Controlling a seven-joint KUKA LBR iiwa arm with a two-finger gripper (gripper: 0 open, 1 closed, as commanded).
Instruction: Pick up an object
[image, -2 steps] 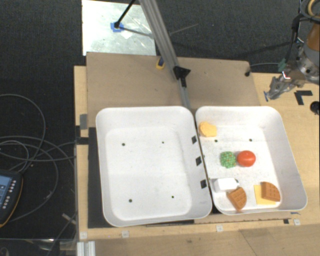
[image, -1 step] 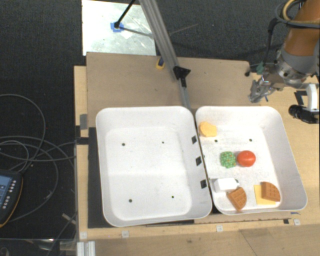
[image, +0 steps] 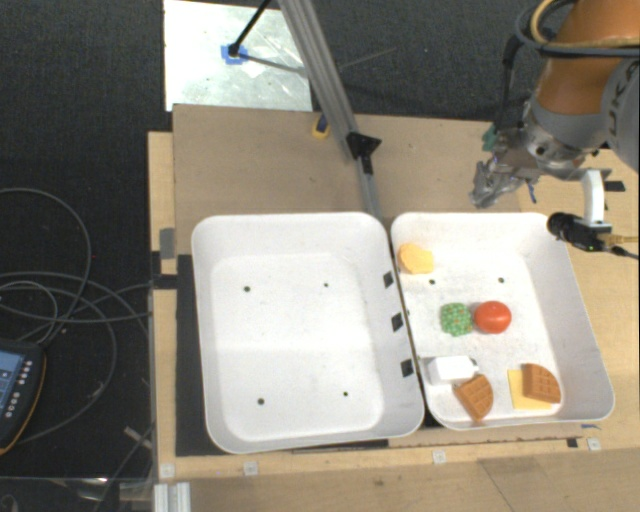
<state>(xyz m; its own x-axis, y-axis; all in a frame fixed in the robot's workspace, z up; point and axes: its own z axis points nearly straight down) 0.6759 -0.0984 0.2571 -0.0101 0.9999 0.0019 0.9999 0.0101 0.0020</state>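
The gripper is seen up above the far edge of the right bin.
Nothing is seen between its fingers, which look close together. A red tomato, a green ball, a yellow piece, a white block and two brown waffles are laid in the right bin. The left bin is beside it.

Black cables are trailing across the dark floor beside the bench, a handheld pendant is lying at their end, and a grey tripod leg is slanting over the tabletop.
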